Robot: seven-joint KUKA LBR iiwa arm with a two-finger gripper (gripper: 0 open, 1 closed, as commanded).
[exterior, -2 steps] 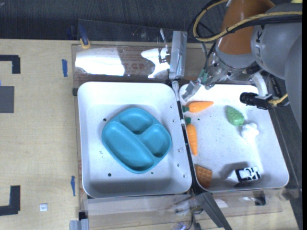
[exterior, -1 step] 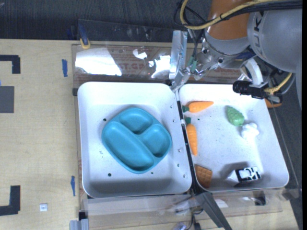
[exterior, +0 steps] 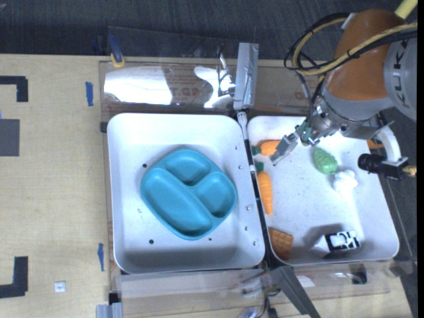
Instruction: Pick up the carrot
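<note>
The carrot (exterior: 265,191) is a long orange piece lying along the left wall of the right bin (exterior: 371,211), pointing toward the front. My gripper (exterior: 283,148) hangs over the back left part of that bin, slanting down to the left. Its tip is just behind the carrot's upper end and apart from it. A second small orange piece (exterior: 267,147) lies right beside the gripper's tip, partly hidden by it.
In the right bin lie a green lumpy item (exterior: 324,160), a white item (exterior: 344,180), a brown waffle-like piece (exterior: 281,242) and a black and white toy (exterior: 342,240). The left bin (exterior: 126,144) holds a blue divided plate (exterior: 189,192).
</note>
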